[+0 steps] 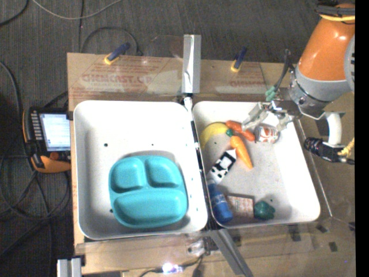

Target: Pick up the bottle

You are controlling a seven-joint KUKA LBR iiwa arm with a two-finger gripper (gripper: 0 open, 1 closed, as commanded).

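While the tool (266, 115) hovers over the right bin (300, 172), one blue bottle (219, 203) lies by two carrots (242, 149). Its fingers stand apart (nothing between them).

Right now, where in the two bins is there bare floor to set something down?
Left bin: bare strip behind the teal tray. Right bin: bare patch right of the carrot, behind the green block. Crowded along its left wall, by the blue bottle.

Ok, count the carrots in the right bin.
2. One carrot lies mid-bin, pointing toward the near right. A smaller carrot lies just behind it, beside the yellow fruit. More could hide under the claw.
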